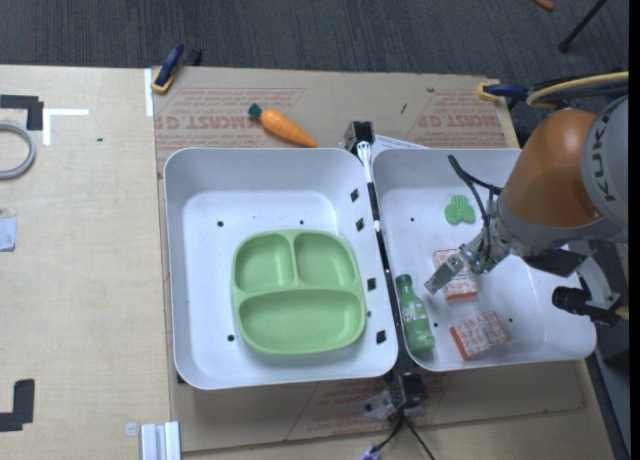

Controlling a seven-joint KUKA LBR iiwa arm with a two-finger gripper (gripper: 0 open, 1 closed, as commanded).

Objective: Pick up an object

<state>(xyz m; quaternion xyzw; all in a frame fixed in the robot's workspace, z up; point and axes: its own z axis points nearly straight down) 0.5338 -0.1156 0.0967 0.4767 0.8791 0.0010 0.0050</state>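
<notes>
Gripper [447, 273] is hovering low in the right bin [560, 343], finger state impossible to tell, tip overlapping a small red-and-white packet [460, 288]. Green divided plate [298, 291] is sitting in the left bin [190, 248]. Green bottle [412, 315] is lying beside a second packet [481, 334].

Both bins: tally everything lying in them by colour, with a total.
Green: 3, the divided plate in the left bin, the bottle and the small leafy piece in the right bin.
Red and white: 2, the packets in the right bin.
Total: 5.
</notes>
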